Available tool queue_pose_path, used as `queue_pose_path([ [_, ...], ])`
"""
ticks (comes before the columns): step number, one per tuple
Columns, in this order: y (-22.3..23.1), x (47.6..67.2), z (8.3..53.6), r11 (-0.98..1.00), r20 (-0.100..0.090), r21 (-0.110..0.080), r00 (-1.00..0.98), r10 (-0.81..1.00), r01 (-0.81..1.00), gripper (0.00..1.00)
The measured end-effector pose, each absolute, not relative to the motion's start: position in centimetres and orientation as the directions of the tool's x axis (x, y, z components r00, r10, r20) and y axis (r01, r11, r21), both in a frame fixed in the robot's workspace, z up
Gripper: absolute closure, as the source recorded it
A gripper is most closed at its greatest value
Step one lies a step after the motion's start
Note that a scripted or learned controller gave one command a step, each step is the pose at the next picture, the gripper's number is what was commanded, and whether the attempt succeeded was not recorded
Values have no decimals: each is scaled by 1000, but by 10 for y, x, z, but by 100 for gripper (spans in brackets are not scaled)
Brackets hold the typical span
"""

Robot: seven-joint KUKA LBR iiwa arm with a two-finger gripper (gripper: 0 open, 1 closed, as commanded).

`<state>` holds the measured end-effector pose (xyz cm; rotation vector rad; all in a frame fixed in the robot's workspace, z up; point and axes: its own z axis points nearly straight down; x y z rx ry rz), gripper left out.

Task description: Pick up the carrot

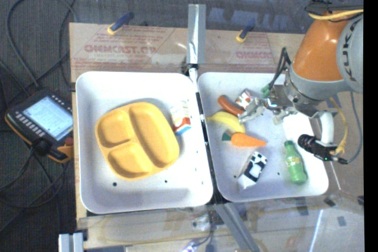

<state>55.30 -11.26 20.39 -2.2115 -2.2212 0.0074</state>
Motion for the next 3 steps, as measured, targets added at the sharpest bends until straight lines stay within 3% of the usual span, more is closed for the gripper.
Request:
queue_pose_path([
  [1,-111,563,89,296,-1,6,-296,955,955,0],
  [2,-110,564,95,298,1,6,-298,955,955,100],
  [3,-71,515,202,183,2,-8,-183,983,983,100],
])
